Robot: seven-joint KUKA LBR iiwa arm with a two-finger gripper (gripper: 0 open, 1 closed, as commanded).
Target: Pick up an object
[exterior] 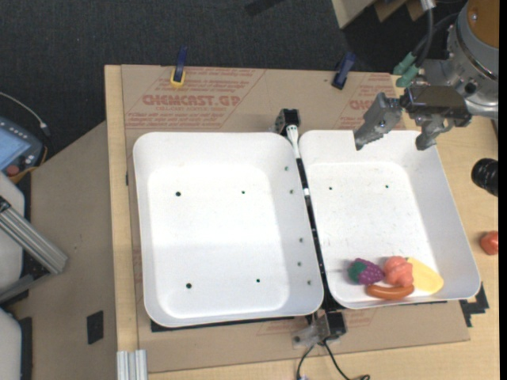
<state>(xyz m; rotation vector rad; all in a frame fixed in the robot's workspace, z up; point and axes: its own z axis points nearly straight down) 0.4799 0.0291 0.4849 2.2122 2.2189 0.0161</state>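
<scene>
Four toys (394, 278) in right bin (380, 212); end effector (398, 133) spread above.

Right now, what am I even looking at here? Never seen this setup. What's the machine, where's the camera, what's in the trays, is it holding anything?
One fixed camera looks down at a slant on a bench. The machine is a grey robot arm reaching in from the right; its tool, two fingers spread open with nothing between them, hangs over the far edge of the right bin. Two shallow white bins sit side by side on cardboard; the left bin has only small dark dots. In the right bin's near corner lie small toy foods bunched together: purple grapes, an orange-red piece, a yellow piece and an orange sausage shape.
</scene>
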